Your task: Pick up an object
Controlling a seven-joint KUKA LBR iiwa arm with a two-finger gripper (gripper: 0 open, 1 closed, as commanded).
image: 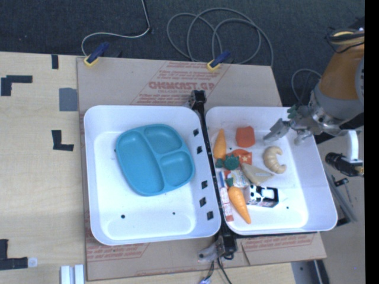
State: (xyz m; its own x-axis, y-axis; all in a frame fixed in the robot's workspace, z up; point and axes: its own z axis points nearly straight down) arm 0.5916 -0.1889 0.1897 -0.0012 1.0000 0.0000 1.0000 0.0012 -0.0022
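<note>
The gripper (pixel 288 132) is hovering, fingers spread and holding nothing, over the upper right of the right bin (pixel 317 209). The croissant (pixel 274 159) is lying just below it, centre-right of frame.

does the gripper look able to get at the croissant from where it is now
Probably yes. The gripper hangs over the right bin, just up and right of the croissant, which lies on open bin floor with nothing on top; the wedge beside it crowds one side.
</note>
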